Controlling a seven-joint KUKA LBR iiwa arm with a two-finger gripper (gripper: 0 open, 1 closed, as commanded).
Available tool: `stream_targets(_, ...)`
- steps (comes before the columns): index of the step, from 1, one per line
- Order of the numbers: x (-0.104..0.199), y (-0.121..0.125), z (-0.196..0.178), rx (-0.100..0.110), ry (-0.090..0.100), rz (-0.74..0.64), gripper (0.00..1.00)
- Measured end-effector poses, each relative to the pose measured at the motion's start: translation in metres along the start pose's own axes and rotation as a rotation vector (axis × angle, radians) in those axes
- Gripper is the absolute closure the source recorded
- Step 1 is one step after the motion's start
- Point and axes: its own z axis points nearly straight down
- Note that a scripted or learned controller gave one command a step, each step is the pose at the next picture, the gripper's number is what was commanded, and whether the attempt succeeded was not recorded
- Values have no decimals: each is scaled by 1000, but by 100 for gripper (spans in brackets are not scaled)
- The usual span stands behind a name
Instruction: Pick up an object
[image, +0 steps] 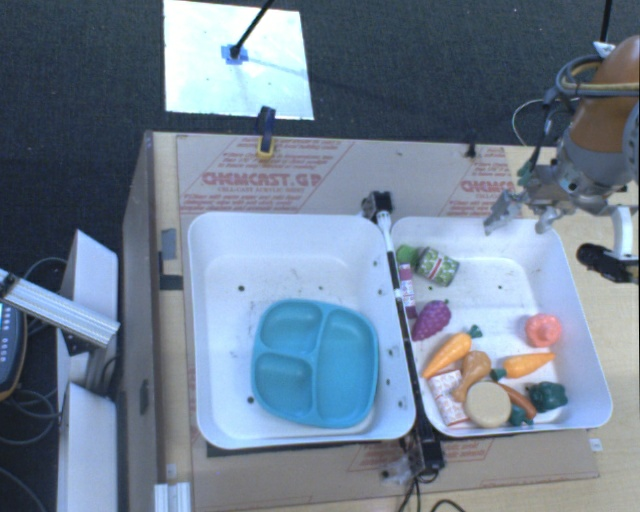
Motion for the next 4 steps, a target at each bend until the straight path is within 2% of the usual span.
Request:
stream_targets(1,56,-81,5,2,1,1,0)
stream_targets(2,75,-174,112,2,1,2,0)
stream_targets(3,75,-172,101,-3,2,1,100)
stream_targets(4,130,-137,11,-2,2,-1,100)
